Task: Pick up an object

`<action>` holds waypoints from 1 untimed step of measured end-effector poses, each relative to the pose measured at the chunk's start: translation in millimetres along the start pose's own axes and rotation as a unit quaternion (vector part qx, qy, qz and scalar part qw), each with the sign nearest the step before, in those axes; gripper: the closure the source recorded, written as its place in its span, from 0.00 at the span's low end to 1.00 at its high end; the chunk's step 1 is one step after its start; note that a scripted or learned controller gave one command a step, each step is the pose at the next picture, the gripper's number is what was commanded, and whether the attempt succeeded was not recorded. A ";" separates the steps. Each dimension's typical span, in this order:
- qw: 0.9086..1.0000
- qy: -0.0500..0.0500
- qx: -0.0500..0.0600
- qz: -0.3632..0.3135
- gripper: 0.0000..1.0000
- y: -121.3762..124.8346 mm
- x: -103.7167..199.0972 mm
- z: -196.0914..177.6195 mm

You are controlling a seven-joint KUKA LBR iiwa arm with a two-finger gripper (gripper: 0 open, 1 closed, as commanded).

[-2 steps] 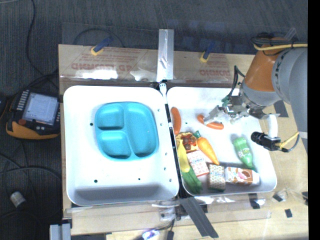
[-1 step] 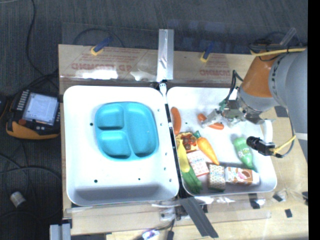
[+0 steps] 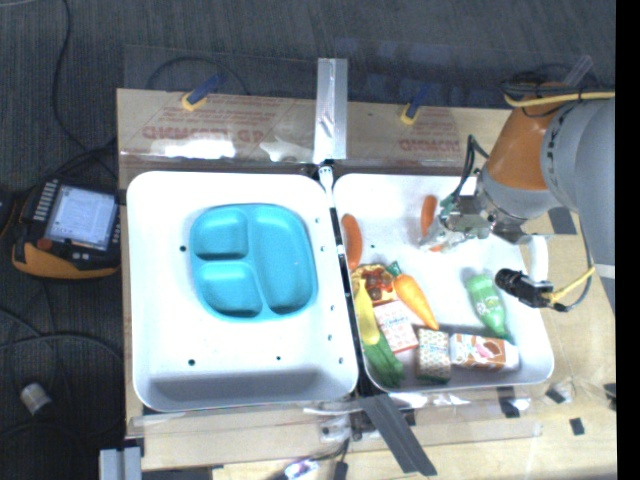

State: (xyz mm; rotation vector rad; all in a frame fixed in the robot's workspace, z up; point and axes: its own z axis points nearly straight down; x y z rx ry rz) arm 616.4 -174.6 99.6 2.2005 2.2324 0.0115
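Right bin (image 3: 400,190), gripper (image 3: 458,220) just beside small carrot (image 3: 428,214)

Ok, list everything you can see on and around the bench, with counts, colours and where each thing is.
White bins: 2, side by side on the bench.
Divided tray: 1, blue, in the left bin.
Sausage: 1, orange-red, right bin by the divider.
Carrot: 1, orange, middle of right bin.
Green bottle: 1, right side of right bin.
Small boxes: several, mixed colours, front of right bin.
Orange piece: 1, back of right bin, beside the gripper.
Handheld screen: 1, orange-edged, on the floor at left.
Arm: 1, grey with orange band, from the right.
Gripper: 1, over the right bin's back.
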 end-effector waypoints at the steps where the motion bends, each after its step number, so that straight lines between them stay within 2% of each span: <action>1: 1.000 0.000 0.006 0.010 1.00 -35.1 24.7 -96.9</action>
